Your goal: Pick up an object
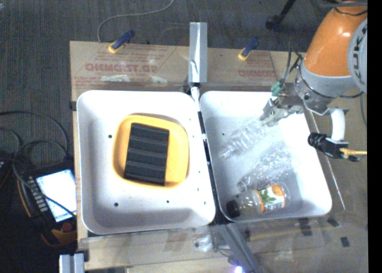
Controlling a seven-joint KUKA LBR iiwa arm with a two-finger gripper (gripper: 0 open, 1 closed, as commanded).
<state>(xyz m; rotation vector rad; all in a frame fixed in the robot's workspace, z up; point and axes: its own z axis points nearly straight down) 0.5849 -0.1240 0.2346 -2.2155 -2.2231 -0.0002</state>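
The tool (276,109) hangs over the far right part of the right white bin (316,203), at the end of the grey arm with its orange band (339,33) coming in from the right. Whether it is spread or closed I cannot tell from this slant, and nothing can be made out in its grip.

Just to its near-left lies a clear crumpled plastic bottle (240,140), stretched diagonally across the bin floor with its far end close under the tool. That looks the likeliest target, since the tool sits almost above its tip. A second clear plastic bottle (268,167) lies nearer, roughly parallel. Against the near wall rests a small bottle with an orange label and dark cap (261,200), lying on its side, probably rolled there down the sloped floor.

Across the divider, the left white bin (89,206) holds a yellow rounded tray-like piece with a black ribbed block on top (150,151), sitting flat in the middle, well away from the arm.

Both bins sit side by side on the brown board surface (119,66), pinned at the far edge by blue and yellow clamps (121,41), presumably so nothing shifts.
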